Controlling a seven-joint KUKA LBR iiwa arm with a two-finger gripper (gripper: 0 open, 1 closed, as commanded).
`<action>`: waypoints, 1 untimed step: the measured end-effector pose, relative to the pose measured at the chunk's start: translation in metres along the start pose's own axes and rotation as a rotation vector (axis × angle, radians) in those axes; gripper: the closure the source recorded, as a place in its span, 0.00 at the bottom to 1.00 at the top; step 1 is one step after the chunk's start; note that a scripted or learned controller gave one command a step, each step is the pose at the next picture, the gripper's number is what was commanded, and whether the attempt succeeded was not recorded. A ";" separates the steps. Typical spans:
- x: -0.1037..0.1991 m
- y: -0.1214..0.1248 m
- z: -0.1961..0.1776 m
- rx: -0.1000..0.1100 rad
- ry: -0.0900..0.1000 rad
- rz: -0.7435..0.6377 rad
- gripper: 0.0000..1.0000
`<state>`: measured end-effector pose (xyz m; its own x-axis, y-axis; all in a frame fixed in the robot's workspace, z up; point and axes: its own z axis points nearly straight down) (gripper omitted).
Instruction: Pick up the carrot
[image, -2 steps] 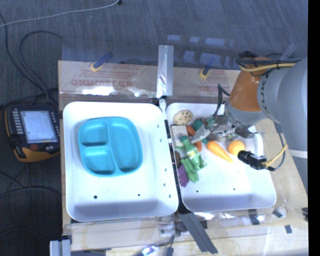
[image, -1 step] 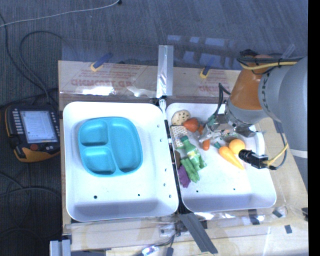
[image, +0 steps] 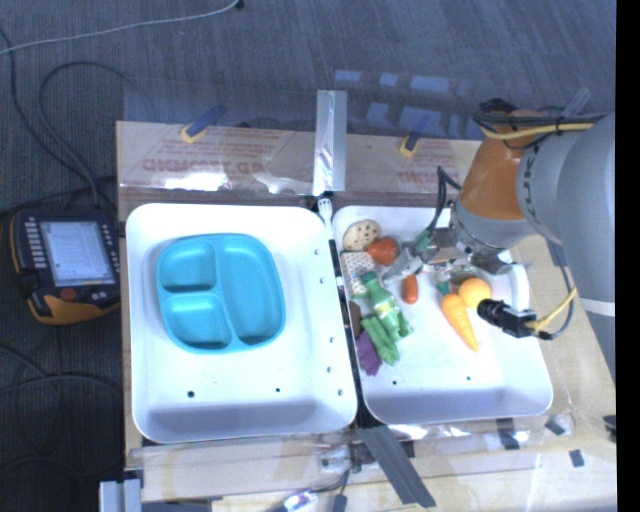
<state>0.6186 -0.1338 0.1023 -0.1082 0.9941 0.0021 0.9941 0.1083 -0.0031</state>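
Orange carrot (image: 461, 322) flat on floor of right bin (image: 450, 405), right half, roughly mid-depth; thick end far-left, tip pointing near-right. Lying free, not in gripper. Yellow-orange round piece (image: 474, 290) just beside thick end on far side, looks touching. Gripper (image: 432, 255) low over right bin, to far-left of carrot, near but apart. Gripper opening: cannot tell from this angle, too cluttered around wrist. Grey arm (image: 570, 200) reaching in from right, orange band (image: 492, 185) over far edge of right bin. Small red-orange piece (image: 409, 289) left of carrot, just near side of gripper. Along left wall of same bin, far to near: beige round piece (image: 360, 235), red round piece (image: 384, 250) beside it, pale checked square (image: 356, 265), green pieces (image: 383, 312), purple piece (image: 368, 352). Left bin (image: 240, 395) with blue divided plate (image: 218, 290) in far-left part, well apart from carrot. Handheld pendant (image: 65, 255) with lit screen off bench, far left.
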 end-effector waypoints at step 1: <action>-0.054 -0.059 -0.053 -0.001 -0.004 -0.091 0.00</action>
<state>0.5658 -0.1938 0.1550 -0.1985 0.9801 -0.0015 0.9801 0.1985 -0.0019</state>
